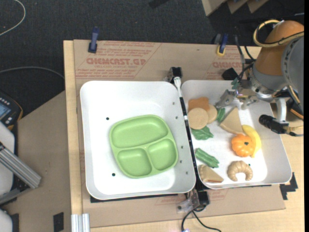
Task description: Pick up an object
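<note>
With the metal two-finger gripper (235, 99) low over the far edge of the right-hand white bin (280, 170), its fingers spread and holding nothing just above the tan wedge-shaped toy (232, 122), a descent could clip the neighbouring round tan discs (202, 111) and shove the wedge aside.

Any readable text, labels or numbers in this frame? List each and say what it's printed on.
"CHEMCAST" in large red letters, followed by what looks like "GP", on the brown board behind the left bin.
Smaller red lines above and below that: too blurred to read.
More red print on the board behind the right bin: partly covered and blurred, not readable.
The green tray, the food items and the arm show no legible text.
</note>
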